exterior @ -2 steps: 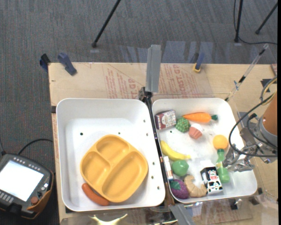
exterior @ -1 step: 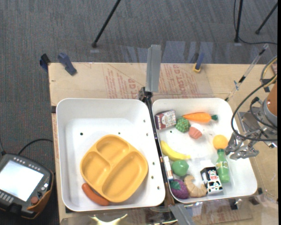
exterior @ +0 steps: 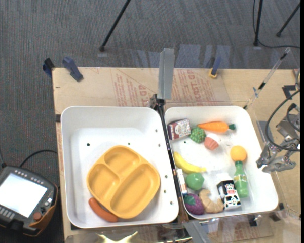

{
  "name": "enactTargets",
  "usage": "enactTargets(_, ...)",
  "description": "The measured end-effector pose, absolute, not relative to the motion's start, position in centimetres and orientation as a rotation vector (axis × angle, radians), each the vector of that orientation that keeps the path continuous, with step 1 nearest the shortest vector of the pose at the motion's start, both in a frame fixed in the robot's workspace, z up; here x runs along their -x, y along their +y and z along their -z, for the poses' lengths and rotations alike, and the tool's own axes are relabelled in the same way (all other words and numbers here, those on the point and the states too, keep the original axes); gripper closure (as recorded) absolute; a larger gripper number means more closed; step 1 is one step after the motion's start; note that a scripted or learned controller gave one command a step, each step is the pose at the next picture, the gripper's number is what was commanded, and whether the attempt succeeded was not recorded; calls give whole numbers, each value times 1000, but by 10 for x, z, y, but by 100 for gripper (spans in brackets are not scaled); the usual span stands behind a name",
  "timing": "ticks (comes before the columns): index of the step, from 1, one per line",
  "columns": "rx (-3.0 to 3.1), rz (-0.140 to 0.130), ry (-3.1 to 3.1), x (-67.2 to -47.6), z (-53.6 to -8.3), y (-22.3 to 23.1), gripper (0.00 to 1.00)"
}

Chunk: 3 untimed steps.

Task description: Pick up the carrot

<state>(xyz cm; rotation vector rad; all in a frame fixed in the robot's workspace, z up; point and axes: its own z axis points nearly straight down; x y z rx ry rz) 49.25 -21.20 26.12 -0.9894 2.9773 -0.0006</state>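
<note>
The gripper (exterior: 276, 161) is seen just outside the right wall of the right bin (exterior: 263, 151); whether it is released or clenched cannot be told, and nothing is seen grasped in it. The task is judged not yet begun, since the carrot (exterior: 215, 127) lies untouched near the far wall of that bin, beside the broccoli (exterior: 197, 135). Open floor is seen between the carrot and the right wall, so an approach over that rim is judged unobstructed.

two bins (exterior: 71, 135), one tray (exterior: 123, 181), one carrot (exterior: 214, 127), one banana (exterior: 187, 163).
</note>
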Motion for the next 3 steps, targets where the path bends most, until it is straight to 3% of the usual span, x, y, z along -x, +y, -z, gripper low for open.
enactTargets(1, 1294, -2, 2858, -500, -318, -210, 100)
enactTargets(2, 1200, -15, 2908, -479, -229, -174, 100)
enactTargets(3, 1192, -1, 2904, -494, -259, -212, 100)
